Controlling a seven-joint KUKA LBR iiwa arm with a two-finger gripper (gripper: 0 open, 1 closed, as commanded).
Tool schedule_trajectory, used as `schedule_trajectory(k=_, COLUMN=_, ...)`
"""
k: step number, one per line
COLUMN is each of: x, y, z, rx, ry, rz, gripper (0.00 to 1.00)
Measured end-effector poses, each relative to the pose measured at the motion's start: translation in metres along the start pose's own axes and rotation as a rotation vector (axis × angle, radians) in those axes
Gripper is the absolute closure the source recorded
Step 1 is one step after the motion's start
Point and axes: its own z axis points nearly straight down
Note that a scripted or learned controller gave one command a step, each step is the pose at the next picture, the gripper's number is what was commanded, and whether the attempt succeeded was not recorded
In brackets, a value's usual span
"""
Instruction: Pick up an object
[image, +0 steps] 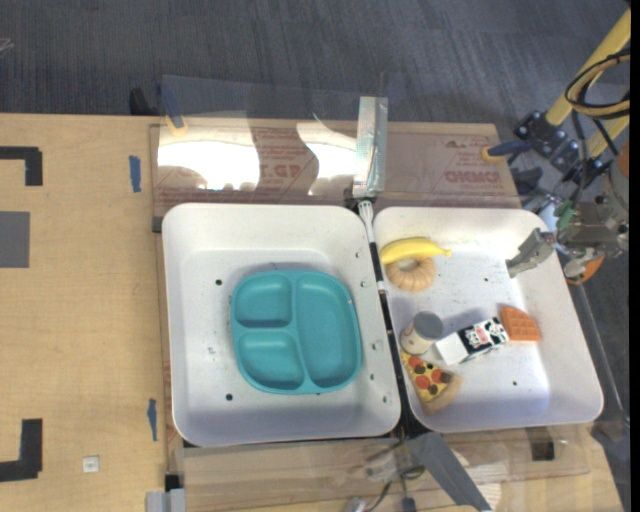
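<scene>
Both white bins (190, 330) looked like smooth plastic with a faint sheen. The teal divided plate (297, 331) in the left bin was matt plastic. At the top of the frame, a clear glossy sheet (250, 150) glared over brown cardboard (440, 165). The bench (70, 340) at left looked like pale, matt wood. The banana (412, 250) seemed smooth plastic.
</scene>
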Motion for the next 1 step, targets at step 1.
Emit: schedule_trajectory(k=1, x=-0.0543, y=-0.0299, z=0.1383, rx=0.003, ry=0.003, rz=-0.011, gripper=0.0)
